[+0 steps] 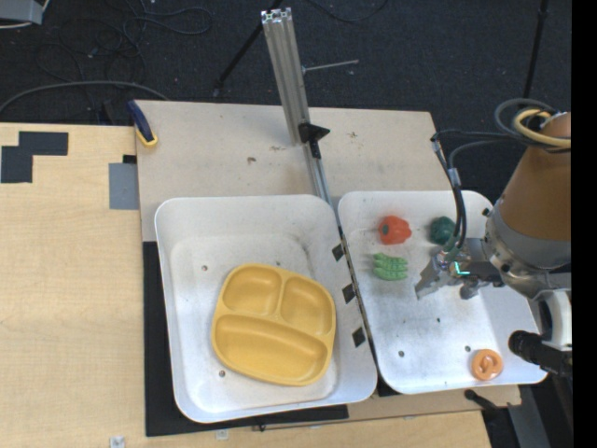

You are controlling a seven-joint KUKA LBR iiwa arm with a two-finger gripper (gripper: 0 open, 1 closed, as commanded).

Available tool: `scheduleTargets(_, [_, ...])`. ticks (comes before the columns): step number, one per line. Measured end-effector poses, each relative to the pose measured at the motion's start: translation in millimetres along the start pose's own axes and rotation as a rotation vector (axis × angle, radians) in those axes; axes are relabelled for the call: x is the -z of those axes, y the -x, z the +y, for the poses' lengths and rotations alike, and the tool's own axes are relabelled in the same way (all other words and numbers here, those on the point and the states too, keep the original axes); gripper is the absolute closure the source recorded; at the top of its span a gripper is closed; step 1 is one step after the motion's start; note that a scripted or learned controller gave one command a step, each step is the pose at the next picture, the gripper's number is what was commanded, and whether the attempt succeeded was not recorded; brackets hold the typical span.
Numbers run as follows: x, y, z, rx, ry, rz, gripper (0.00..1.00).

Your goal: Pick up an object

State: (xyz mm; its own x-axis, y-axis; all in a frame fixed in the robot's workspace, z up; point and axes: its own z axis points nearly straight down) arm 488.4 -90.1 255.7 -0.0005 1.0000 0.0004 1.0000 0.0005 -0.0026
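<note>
In the right bin (420, 362) lie a red tomato-like object (395, 230), a light green ridged object (391, 267), a dark green round object (441, 229) and an orange round object (486, 365) near the front right corner. My gripper (448, 281) hangs over the middle of the right bin, just right of the light green object and below the dark green one. Its fingers stand apart, and nothing lies between them. The grey arm with its orange band (546, 175) comes in from the right.
The left bin (187, 250) holds a yellow divided tray (275, 323). A metal post (289, 73) rises behind the bins. A wooden table surface (65, 297) lies to the left. Cables hang beside the arm.
</note>
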Motion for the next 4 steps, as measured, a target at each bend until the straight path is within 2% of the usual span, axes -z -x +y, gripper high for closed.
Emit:
scheduleTargets(1, [0.5,0.1,0.3,0.000,0.001,0.000,0.00])
scheduleTargets(2, [-53.3,2.4,9.3,-0.001,-0.006,0.001,0.00])
scheduleTargets(4, [-160.3,-5.2,15.7,-0.003,0.000,-0.001,0.00])
